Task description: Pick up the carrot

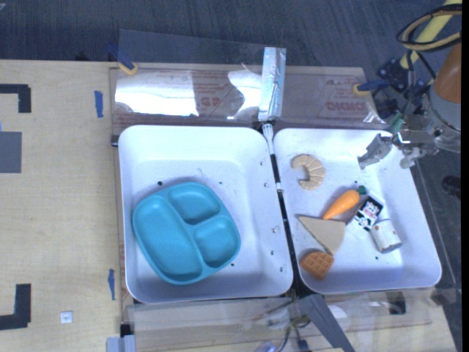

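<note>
The orange carrot (343,203), with a small green top, lies tilted in the middle of the right bin (418,270). Its lower end rests against a tan wedge (326,232). My gripper (388,155) hovers over the bin's upper right corner, up and to the right of the carrot and well apart from it. The two fingers (369,154) are spread, so it is open with nothing between them.
A croissant (309,171) lies up-left of the carrot. A small white bottle (382,235) with a black-and-white label lies to its right, and a round waffle (316,263) sits below the wedge. A blue divided plate (187,230) sits in the left bin (146,145).
</note>
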Robot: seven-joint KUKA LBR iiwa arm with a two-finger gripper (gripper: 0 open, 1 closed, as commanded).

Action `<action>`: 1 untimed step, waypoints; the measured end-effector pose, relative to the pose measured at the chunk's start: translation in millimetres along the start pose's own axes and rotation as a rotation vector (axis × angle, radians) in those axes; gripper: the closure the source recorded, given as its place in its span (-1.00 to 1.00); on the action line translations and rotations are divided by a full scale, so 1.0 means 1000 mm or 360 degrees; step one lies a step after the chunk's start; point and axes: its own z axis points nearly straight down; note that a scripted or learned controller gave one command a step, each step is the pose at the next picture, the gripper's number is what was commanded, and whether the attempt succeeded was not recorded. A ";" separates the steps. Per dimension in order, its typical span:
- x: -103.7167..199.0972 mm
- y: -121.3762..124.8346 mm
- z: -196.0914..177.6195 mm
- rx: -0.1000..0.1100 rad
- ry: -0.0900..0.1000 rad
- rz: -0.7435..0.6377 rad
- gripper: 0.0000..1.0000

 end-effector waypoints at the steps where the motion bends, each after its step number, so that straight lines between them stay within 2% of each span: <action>1: 0.029 -0.001 0.162 -0.0014 -0.0003 -0.0073 -1.00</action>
